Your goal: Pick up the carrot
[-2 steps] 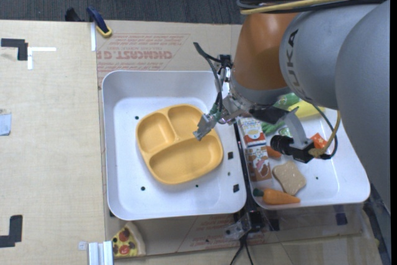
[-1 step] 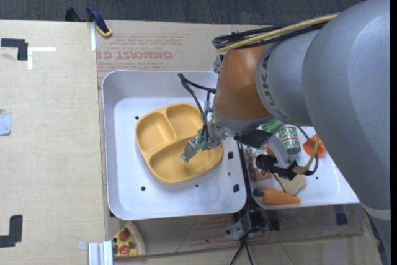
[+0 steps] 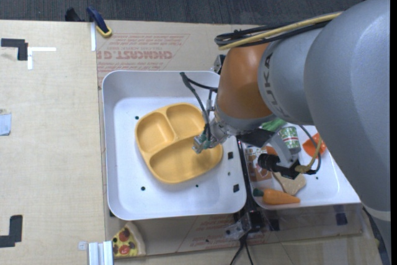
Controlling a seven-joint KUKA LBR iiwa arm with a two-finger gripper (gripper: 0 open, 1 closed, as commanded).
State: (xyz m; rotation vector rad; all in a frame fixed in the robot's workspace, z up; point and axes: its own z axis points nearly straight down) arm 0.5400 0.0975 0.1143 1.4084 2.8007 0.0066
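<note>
The carrot (image 3: 279,197), orange and tapered, lies near the front left corner of the right bin (image 3: 329,192). My gripper (image 3: 203,142) hangs over the left bin (image 3: 118,152), above the right edge of a yellow divided plate (image 3: 173,143). It is well to the left of the carrot, across the wall between the bins. Nothing shows in the gripper. The grey arm with its orange band (image 3: 248,87) hides most of the right bin's back half.
Beside the carrot in the right bin lie a tan toast-shaped piece (image 3: 290,184), a green-labelled can (image 3: 286,137) and an orange item (image 3: 314,146). A toy pizza slice (image 3: 126,241) rests on the cardboard in front of the left bin.
</note>
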